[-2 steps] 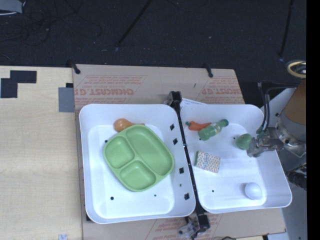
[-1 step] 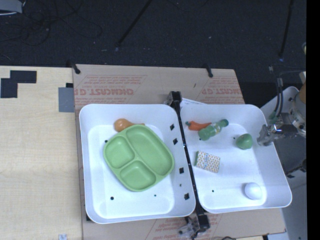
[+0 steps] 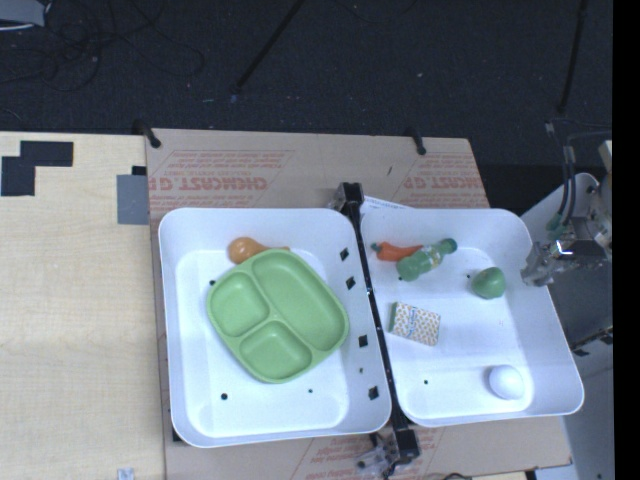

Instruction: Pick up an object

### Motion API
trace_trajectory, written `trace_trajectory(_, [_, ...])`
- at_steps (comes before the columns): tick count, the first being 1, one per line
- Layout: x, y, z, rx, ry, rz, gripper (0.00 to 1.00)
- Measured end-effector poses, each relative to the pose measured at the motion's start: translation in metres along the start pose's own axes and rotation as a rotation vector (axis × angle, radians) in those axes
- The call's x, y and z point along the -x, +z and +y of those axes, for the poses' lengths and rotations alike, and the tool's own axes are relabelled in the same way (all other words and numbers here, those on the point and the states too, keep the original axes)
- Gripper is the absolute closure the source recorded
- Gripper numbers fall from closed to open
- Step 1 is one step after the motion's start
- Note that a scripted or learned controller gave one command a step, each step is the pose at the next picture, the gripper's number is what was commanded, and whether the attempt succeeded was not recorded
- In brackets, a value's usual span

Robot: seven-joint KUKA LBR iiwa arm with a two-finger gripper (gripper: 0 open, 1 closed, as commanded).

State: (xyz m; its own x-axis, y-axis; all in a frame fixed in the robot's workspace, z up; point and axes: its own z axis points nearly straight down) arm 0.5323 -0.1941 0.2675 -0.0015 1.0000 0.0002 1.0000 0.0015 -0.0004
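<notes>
My tool [image 3: 560, 258] sits at the right edge of the right bin [image 3: 545, 368], just outside its rim, near the upper right corner. From this angle I cannot tell how its tips are set, and I see nothing gripped in it. It touches none of the objects.

Nearest to it, inside the right bin, lies a green round object [image 3: 489, 283]. Further left are a green bottle [image 3: 426, 259] and an orange carrot-like piece [image 3: 396, 251], touching each other. A patterned square packet [image 3: 415, 323] lies near the bin's middle, and a white ball [image 3: 506, 381] rests in the lower right corner.

The left bin [image 3: 190, 368] holds a green divided plate [image 3: 277, 314], with an orange object [image 3: 244, 249] tucked at its upper left edge.
</notes>
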Motion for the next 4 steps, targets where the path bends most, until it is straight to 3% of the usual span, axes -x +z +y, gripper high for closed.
trace_trajectory(2, [-0.112,0.001,-0.007,-0.004,-0.003,0.002,1.0])
trace_trajectory(4, [-0.197,0.012,-0.015,-0.004,-0.002,0.001,1.0])
